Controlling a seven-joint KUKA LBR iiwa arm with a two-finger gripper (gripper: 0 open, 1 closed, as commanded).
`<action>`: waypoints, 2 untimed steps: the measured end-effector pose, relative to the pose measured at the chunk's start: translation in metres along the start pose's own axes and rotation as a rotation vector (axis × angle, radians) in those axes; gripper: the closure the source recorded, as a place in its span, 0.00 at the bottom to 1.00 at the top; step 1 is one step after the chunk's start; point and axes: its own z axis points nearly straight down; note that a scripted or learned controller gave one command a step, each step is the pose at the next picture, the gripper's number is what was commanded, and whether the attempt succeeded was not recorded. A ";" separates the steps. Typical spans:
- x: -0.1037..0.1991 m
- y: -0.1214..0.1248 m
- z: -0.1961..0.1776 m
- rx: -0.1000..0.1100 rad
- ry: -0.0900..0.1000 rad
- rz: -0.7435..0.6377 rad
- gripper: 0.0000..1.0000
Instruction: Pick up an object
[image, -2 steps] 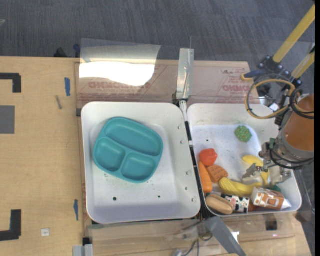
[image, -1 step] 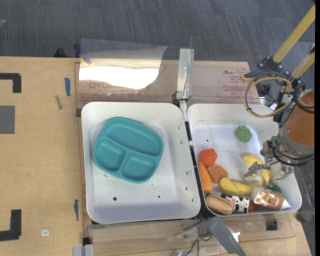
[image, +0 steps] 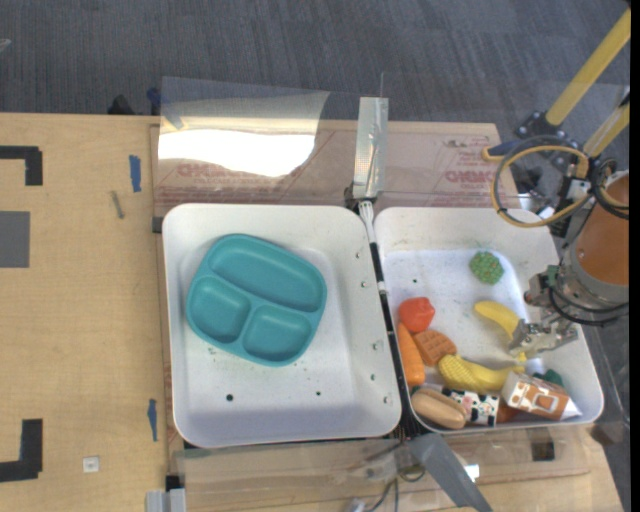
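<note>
On the wooden desk, two white bins sit side by side. Your hand hangs low over the right bin; you cannot tell whether it grips anything. Just beside it lies a yellow banana, with a green ball beyond and a corn cob nearby. Well apart, the left bin holds a teal divided plate.
</note>
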 end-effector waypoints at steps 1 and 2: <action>-0.067 -0.025 -0.063 -0.001 0.010 0.238 1.00; -0.066 -0.024 -0.062 -0.005 0.011 0.241 0.00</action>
